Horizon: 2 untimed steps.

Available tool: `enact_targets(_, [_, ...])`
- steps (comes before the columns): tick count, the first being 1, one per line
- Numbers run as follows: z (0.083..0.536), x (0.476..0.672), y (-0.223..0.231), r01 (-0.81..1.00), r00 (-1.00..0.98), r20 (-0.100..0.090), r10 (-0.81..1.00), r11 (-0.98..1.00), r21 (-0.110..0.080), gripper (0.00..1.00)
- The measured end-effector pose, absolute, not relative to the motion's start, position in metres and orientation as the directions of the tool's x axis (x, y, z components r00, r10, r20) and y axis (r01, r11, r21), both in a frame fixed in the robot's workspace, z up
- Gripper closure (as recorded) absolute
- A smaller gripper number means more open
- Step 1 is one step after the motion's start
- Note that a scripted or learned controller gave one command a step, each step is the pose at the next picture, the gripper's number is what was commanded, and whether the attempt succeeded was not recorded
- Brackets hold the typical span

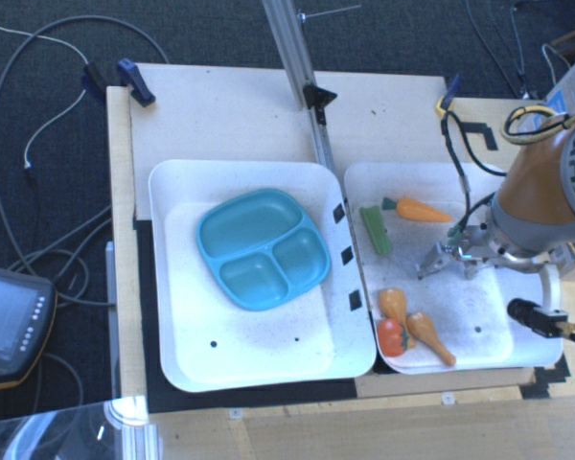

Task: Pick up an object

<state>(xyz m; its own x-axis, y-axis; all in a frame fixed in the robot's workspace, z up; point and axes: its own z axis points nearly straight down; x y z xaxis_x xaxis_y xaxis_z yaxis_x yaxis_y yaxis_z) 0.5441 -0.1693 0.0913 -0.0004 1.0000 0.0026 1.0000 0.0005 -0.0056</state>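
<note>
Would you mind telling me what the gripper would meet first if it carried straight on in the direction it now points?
The gripper points toward the view's left, over the right bin. The green block looks closest to that line, though it may pass just below it and reach the bin's left wall; height is unclear.

No readable writing anywhere on the bench or the bins.

The black marks (346, 254) on the divider between the two white bins, near the centre of the view, are plain squares with no letters or digits that can be made out. The dark screen (10, 324) at about eight o'clock shows only a row of small pale dots, too small to read. The blue-and-white patch (567, 89) at two o'clock, by the arm, is too blurred to tell any text.
</note>
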Motion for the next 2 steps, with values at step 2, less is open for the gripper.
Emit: enact_targets(2, [0.149,0.542,-0.173,1.0,0.0,-0.002,1.0,0.0,0.005,1.0])
